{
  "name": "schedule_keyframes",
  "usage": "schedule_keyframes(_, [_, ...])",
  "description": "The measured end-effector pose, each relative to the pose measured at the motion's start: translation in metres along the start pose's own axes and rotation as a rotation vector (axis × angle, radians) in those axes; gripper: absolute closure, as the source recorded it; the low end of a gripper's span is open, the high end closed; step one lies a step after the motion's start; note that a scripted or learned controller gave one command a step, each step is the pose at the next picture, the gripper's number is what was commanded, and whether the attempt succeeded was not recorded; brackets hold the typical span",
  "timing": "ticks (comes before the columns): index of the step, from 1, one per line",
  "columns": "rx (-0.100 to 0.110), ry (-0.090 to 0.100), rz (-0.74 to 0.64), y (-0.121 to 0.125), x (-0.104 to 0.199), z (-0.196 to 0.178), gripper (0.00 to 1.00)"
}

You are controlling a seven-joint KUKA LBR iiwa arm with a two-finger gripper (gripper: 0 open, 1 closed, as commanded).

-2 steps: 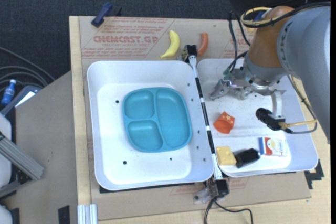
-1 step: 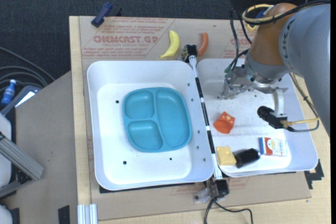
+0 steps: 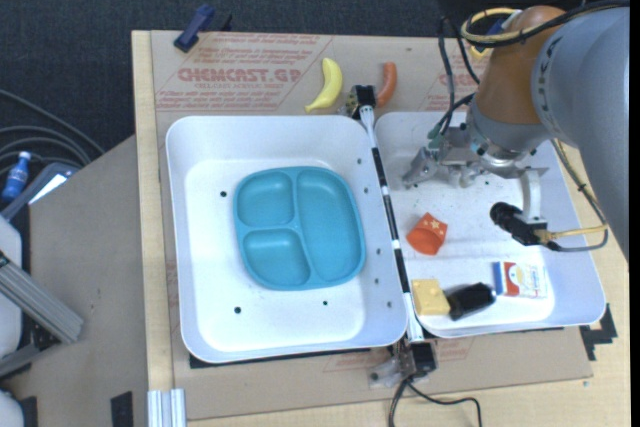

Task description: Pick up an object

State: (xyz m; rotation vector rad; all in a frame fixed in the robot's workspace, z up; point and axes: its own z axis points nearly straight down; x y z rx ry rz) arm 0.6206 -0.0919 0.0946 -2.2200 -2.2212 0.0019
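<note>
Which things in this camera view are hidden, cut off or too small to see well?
- Gripper: its fingers are too small and blurred to judge.
- Right bin: the arm covers its far corner.
- Carton: its print is too small to read.
- Yellow block: a black object partly overlaps it.

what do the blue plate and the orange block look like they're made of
Blue plate: probably moulded plastic, smooth and matte, with one even colour and rounded dividers. Orange block: probably plastic or painted wood, with flat faces and crisp edges; too small to tell which.
</note>
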Motion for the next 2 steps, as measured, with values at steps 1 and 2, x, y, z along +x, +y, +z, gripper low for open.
schedule_keyframes(1, [-0.003,-0.001,-0.001,0.046,0.001,0.010,0.00])
schedule_keyframes(2, [-0.006,-0.002,-0.001,0.047,0.001,-0.001,1.00])
